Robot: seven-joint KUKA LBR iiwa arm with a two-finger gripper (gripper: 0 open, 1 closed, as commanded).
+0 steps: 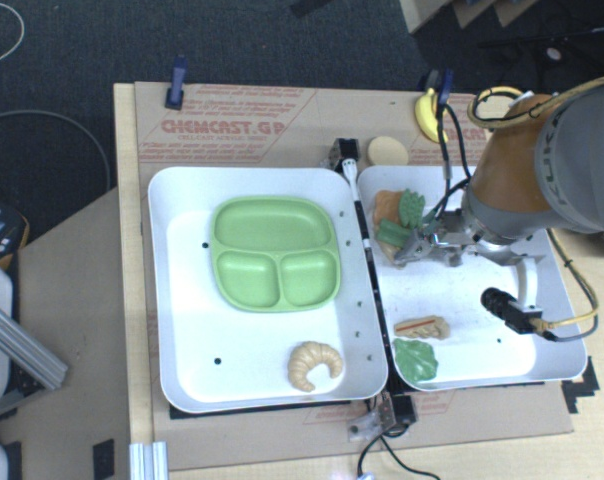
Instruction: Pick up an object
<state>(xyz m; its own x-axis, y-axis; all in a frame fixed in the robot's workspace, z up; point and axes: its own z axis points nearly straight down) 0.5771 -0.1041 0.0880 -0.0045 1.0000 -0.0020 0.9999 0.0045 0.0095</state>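
Tool (pixel 414 248): low in right bin (pixel 482 368), jaw state indiscernible. Green toy (pixel 402 218) and orange piece (pixel 386 206) just beyond. Advice: centre over one item before closing.

Single arm (pixel 567 168) entering from the 3 o'clock side of the view, its broad grey body occupying the 2 o'clock region. The orange band (pixel 507 173) sits just above the wrist, toward 9 o'clock of the grey body. The wrist points downward and toward 9 o'clock, ending in the gripper (pixel 414 248), whose metal fingertips lie low at the 9 o'clock end.
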